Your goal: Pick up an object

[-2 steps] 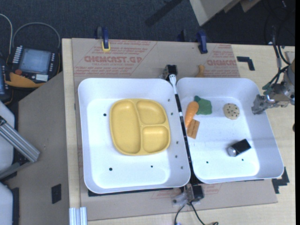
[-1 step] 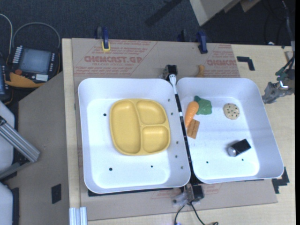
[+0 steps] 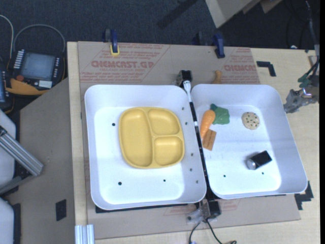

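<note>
Risk: carrot (image 3: 207,122) lies touching brown block (image 3: 209,139) and green piece (image 3: 221,115), hard against left wall of right bin (image 3: 289,136); grasp there could catch wall or 2 items. Cookie (image 3: 250,120) and black-and-silver object (image 3: 259,160) lie apart, easier. Left bin (image 3: 96,151) holds yellow 3-section plate (image 3: 151,136). Gripper (image 3: 299,96) at right edge, outside bin, over desk; fingers' opening cannot tell, nothing seen held.

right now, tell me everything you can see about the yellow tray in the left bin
The yellow tray is a rounded-square plate, plastic by its look, split by raised ridges into three compartments: one long one on its left, two smaller ones on its right. It lies flat and upright near the middle of the left bin, resting on the floor and clear of the walls. Nothing sits in its compartments.
</note>
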`<state>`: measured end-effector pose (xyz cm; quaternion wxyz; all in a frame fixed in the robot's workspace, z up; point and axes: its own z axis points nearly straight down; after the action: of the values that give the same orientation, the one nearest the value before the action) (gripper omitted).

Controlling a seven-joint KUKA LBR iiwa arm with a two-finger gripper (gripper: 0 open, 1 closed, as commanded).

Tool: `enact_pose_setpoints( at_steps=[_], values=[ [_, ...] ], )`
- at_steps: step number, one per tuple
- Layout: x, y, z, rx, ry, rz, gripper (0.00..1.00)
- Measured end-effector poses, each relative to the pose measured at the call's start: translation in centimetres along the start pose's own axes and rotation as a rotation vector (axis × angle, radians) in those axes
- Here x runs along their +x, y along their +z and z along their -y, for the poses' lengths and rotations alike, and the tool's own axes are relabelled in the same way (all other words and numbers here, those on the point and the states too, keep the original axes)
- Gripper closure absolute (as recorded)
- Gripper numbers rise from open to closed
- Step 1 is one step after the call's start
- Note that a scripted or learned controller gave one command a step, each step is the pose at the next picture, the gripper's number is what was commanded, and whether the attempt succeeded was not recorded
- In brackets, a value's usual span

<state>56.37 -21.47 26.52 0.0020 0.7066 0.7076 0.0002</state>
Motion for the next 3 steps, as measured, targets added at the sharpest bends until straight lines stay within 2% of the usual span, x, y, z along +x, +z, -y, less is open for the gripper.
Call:
enact_pose_setpoints(
  at_steps=[1, 3],
  values=[
    [5.8, -0.5, 0.2, 0.004, -0.005, -0.005, 1.0],
    [17.1, 2.5, 0.9, 0.006, -0.005, -0.006, 1.0]
  ],
)
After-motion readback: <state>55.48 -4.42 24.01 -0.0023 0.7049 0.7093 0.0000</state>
